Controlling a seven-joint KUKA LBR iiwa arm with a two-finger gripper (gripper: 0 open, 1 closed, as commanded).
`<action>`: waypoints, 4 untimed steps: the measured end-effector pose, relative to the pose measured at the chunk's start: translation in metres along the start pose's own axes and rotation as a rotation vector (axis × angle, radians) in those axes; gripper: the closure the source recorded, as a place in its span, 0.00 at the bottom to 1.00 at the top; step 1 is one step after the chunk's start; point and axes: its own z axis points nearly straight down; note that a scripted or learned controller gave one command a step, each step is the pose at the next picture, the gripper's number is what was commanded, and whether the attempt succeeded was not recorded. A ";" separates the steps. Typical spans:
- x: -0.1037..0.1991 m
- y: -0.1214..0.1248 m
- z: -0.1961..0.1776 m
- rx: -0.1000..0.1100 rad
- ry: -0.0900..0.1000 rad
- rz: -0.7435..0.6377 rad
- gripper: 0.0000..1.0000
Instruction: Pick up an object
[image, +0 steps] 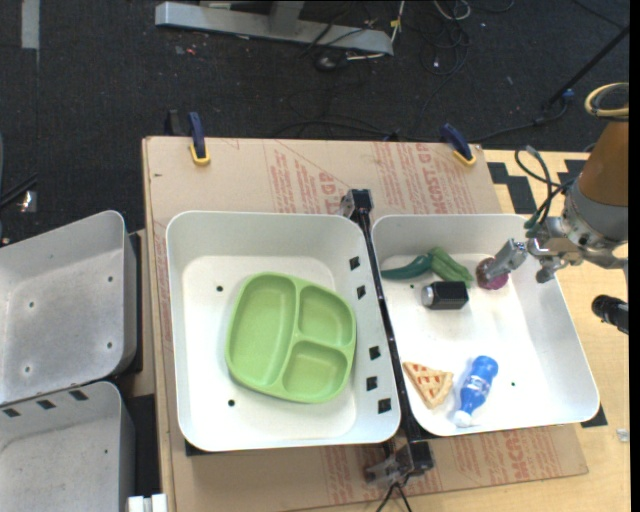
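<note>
Left bin, well left of the gripper, holds a green divided plate lying flat at its centre. Right bin lies under and left of the gripper. The gripper stands at that bin's upper right; its finger state cannot be told from this angle. A purple round object sits at the fingertips, touching or just below them. Left of it: a green pepper-like item, then a small black block. Well below the gripper: a blue-and-white bottle, and a waffle wedge beside it
</note>
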 end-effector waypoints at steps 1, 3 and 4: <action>0.008 -0.005 0.047 0.001 0.001 0.000 0.00; 0.008 -0.004 0.075 -0.006 -0.002 0.000 1.00; 0.010 -0.006 0.032 -0.008 -0.002 -0.001 1.00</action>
